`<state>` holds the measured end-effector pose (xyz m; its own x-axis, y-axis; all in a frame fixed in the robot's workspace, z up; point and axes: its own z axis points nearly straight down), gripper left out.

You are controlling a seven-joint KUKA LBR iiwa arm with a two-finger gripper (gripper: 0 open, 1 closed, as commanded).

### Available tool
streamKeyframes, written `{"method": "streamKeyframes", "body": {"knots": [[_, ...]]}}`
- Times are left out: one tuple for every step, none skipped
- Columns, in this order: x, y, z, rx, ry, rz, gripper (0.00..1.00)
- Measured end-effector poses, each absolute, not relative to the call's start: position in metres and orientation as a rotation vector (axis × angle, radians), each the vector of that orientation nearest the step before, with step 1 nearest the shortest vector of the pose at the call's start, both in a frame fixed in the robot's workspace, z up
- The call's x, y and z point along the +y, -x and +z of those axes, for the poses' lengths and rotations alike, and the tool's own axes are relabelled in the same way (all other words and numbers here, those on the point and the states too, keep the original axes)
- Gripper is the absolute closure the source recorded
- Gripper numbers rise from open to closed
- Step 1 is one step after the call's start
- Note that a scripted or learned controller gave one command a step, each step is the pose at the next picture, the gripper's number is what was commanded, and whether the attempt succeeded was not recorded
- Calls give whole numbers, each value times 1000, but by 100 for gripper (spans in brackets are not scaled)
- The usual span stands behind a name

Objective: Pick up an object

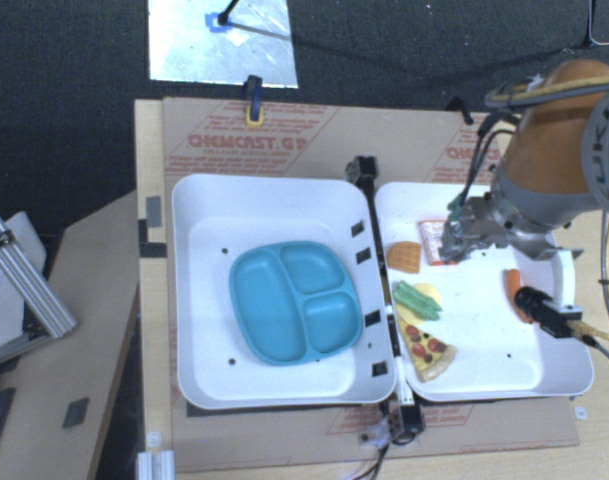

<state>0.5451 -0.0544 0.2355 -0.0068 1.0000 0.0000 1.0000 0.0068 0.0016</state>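
Note:
In the right bin (pixel 484 368) lie several toy foods: a tan bread piece (pixel 404 257), a red-and-white packet (pixel 431 240), green beans (pixel 417 299), a yellow piece (pixel 428 295), a pizza slice (pixel 428 350) and an orange carrot (pixel 513 284). My gripper (pixel 462 236) hangs low over the bin's back part, right beside the packet. The wrist hides how its tips stand.
The left bin (pixel 199 218) holds a blue divided plate (pixel 292 300). A black divider with clips (pixel 374 258) runs between the bins. A black fitting with a cable (pixel 546 311) sits at the right bin's right rim. The grey and orange arm (pixel 564 138) looms over the back right.

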Motion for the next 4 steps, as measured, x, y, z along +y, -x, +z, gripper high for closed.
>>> {"method": "streamKeyframes", "body": {"knots": [[-13,-560,237,2230,-2211,4,100],[31,-580,242,2229,-2212,5,100],[85,-596,246,2230,-2211,6,100],[82,-595,245,2227,-2215,2,0]]}}
